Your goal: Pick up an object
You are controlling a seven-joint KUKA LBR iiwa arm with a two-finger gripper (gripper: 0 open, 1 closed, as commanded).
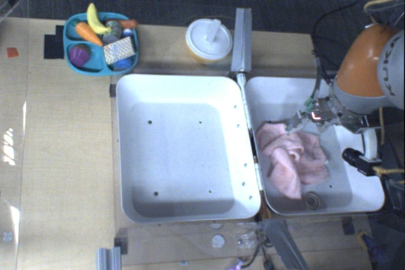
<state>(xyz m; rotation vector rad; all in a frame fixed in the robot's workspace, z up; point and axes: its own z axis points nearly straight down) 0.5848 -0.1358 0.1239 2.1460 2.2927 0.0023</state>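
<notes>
- The pink cloth (290,158) lies crumpled in the right bin (364,196).
- The claw (314,116) hangs over the cloth's upper edge; whether it grips cannot be told.
- The left bin (183,148) sits just beside.

We see two bins side by side on the surface (57,155), a cloth (291,158) lying in the right bin (361,196), the pincer (310,118) just behind it, and a tray (100,44) behind the left bin (183,148).
</notes>
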